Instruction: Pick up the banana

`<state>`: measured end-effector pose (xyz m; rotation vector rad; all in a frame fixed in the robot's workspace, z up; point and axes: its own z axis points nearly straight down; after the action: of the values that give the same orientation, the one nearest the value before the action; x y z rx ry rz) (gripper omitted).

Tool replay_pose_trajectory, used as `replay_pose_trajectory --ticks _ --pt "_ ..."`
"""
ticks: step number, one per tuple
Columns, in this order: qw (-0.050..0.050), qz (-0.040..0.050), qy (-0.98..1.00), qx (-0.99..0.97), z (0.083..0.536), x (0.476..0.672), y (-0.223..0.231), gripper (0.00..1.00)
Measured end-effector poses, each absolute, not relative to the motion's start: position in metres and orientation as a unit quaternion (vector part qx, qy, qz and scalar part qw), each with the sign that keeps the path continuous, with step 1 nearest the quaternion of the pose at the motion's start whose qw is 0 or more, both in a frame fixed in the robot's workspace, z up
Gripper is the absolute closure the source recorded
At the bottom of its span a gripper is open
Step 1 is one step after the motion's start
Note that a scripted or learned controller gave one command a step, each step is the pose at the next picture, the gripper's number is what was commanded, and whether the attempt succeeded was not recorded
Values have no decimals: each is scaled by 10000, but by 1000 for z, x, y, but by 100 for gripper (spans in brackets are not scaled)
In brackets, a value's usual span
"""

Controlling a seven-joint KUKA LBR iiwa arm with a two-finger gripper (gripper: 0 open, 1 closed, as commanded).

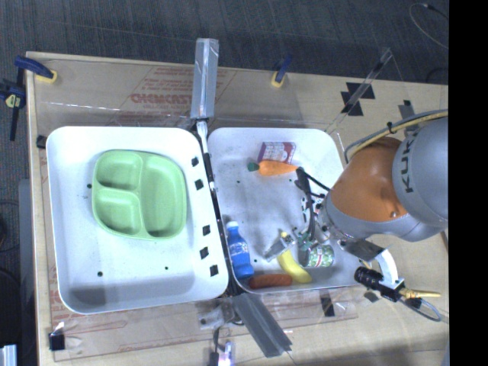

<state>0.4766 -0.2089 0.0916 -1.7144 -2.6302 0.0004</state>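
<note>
Small curved yellow banana [293,266] lies near the front wall of the right-hand shallow white bin [229,147], tilted, its upper end toward the middle of the bin. My pincer [309,235] hangs just above and beside it, tangled among dark cables; whether its tips are apart or together I cannot tell. Crowded spot: a green-labelled metal can [319,256] on its side touches the banana's right flank, a reddish-brown sausage-shaped piece [269,280] lies just below its lower end, and a blue plastic bottle with a white cap [239,250] rests near on the left. An orange carrot [276,168] and a small maroon box [277,152] sit well apart at the back. The pale green divided plate [140,195] is in the left bin. Judgement: banana is likely light, smooth-skinned and a bit slippery, maybe hollow plastic, so modest squeeze. Best hold is across the narrow mid-body, closing across its width, away from the can.
</note>
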Motion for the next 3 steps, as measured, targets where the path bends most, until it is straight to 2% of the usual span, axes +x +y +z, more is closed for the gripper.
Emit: replay_pose_trajectory --ticks 1,2,3 --pt "3 1 -8391 -5440 101 478 -209 100" --pt "-29 18 -7926 -6098 93 477 -150 100" --pt "1 -3 -7970 -6039 250 478 -42 100"
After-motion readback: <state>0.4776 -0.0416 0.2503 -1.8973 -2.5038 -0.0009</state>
